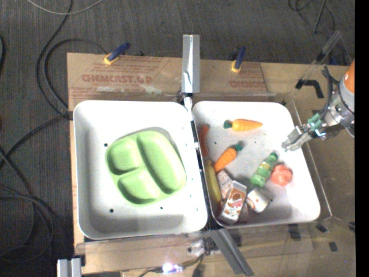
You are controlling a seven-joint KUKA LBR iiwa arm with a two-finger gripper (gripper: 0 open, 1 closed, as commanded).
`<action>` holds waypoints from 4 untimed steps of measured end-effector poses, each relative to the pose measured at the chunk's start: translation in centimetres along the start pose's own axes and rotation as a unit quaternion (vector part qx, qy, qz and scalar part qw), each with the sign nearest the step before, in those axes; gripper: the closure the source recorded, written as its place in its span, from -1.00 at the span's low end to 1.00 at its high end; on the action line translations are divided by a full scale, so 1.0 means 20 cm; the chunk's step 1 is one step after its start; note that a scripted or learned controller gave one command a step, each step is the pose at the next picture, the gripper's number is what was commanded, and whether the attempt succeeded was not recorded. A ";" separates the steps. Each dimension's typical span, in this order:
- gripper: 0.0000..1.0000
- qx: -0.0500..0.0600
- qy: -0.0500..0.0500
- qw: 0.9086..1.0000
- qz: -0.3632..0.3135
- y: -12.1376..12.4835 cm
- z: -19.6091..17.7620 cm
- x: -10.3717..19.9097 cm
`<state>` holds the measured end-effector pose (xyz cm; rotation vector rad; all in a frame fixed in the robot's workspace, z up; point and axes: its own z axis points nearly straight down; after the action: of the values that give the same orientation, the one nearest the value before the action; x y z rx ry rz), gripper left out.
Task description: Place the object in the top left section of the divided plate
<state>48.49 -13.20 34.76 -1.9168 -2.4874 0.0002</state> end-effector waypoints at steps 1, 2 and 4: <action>1.00 0.001 0.001 0.999 -0.036 0.08 0.69 0.33; 1.00 0.001 0.002 0.999 -0.037 0.09 0.65 0.33; 1.00 -0.001 -0.002 0.992 -0.123 -0.05 -0.44 -0.18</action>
<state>48.52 -16.96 43.50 -1.5991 -2.7091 0.0014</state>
